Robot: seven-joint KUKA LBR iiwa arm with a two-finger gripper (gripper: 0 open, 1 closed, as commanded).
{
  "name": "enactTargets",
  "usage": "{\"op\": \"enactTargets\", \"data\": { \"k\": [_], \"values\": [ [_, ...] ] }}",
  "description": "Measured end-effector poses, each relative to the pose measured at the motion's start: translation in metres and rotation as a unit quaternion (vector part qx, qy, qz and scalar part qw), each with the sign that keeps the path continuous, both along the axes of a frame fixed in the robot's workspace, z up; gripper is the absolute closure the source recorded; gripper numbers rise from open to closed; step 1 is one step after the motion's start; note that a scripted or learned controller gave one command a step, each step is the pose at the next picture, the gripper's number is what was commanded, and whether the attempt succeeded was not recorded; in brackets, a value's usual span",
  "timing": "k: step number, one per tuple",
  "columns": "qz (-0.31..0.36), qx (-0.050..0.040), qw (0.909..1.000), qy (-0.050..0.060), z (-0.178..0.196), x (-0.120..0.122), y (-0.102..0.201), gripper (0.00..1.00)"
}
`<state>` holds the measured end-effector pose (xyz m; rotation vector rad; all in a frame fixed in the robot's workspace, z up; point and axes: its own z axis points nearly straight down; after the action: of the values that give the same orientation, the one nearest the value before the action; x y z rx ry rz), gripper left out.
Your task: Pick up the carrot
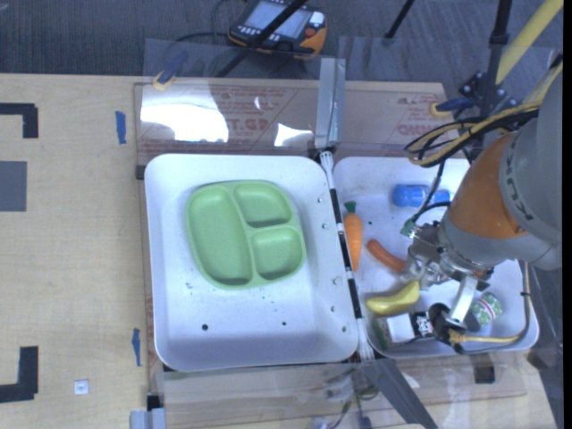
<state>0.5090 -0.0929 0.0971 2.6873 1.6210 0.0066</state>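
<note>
The carrot is orange with a small green top and lies along the left wall of the right bin, pointing toward the front. My gripper hangs over the middle of that bin, to the right of the carrot and apart from it. It is just above the tip of a yellow banana. A short red-orange pepper-like piece lies between the carrot and the gripper.
A blue can lies at the back of the right bin. A green and white round container sits at its front right. The left bin holds a green divided plate.
</note>
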Motion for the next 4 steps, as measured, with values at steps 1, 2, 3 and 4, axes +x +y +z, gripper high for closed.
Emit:
{"op": "enactTargets", "data": {
  "k": [1,2,3,4],
  "values": [
    [-0.197,0.0007,0.9803,0.004,0.087,-0.018,0.037,1.00],
    [-0.204,0.0006,0.9790,0.004,0.109,-0.030,0.039,1.00],
    [-0.192,0.0010,0.9814,0.005,0.103,-0.030,0.030,1.00],
    [-0.391,0.0009,0.9205,0.004,0.109,-0.020,0.003,1.00]
  ]
}}
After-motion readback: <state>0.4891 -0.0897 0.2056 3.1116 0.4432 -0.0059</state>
